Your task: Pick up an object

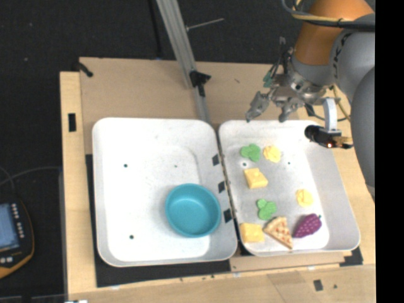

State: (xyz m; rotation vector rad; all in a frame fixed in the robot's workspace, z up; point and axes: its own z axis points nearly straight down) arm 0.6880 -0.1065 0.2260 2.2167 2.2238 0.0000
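Gleaming round blue bowl (192, 209) — smooth

You are looking at a robot lab. A big grey and orange robot arm (328, 36) reaches in at the upper right. Two white bins (145, 144) sit on a plain wooden bench (132, 87). A metal pole (180, 43) stands at the top, and a control pad (12, 229) lies at the lower left.
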